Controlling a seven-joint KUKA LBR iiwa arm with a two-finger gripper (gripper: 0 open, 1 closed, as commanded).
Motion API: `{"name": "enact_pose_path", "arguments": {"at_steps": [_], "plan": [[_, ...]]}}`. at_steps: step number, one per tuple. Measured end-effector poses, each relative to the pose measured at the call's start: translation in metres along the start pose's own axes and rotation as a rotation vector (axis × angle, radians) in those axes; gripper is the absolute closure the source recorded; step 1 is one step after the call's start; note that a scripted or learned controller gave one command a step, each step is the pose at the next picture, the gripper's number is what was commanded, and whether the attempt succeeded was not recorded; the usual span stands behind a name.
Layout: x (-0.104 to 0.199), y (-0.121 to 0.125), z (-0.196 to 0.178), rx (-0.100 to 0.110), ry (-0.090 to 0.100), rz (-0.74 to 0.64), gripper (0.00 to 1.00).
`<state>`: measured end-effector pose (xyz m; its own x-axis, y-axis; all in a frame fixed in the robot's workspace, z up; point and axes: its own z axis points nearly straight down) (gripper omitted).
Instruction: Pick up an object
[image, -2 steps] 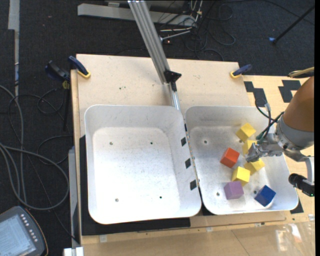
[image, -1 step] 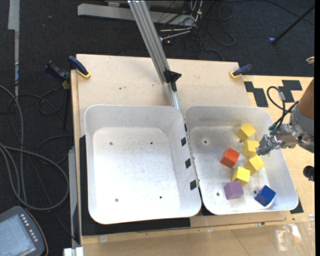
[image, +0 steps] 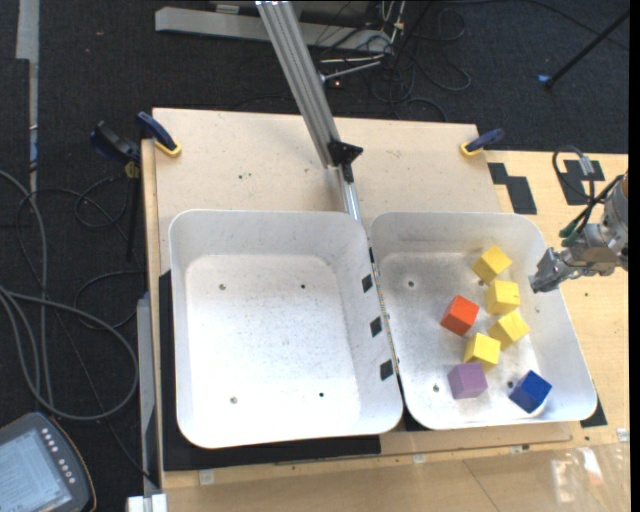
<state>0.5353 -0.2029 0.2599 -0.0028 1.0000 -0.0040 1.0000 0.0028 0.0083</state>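
Observation:
The right bin (image: 420, 240) holds several small blocks. Several are yellow (image: 492, 264), (image: 503, 296), (image: 512, 326), (image: 483, 348); an orange one (image: 460, 314) lies left of them. A purple block (image: 467, 380) and a blue block (image: 530, 391) lie near the bin's front edge. My gripper (image: 545, 279) hangs at the bin's right rim, just right of the yellow blocks and apart from them. Its tip looks dark and small, and nothing shows between its fingers.
The left bin (image: 200, 240) stands beside the right one on the tan bench. A slanted metal pole (image: 305, 80) comes down to the gap between the bins. Clamps (image: 160, 135), (image: 480, 142) sit at the bench's back corners. Cables lie on the dark floor at left.

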Motion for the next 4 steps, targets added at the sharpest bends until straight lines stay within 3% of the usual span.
{"name": "enact_pose_path", "arguments": {"at_steps": [1, 3, 4], "plan": [[0.059, -0.009, 0.006, 0.008, 0.006, -0.005, 1.0], [0.169, 0.004, 0.003, 0.008, 0.005, -0.005, 1.0], [0.223, 0.003, 0.018, 0.011, 0.006, -0.005, 1.0]]}}
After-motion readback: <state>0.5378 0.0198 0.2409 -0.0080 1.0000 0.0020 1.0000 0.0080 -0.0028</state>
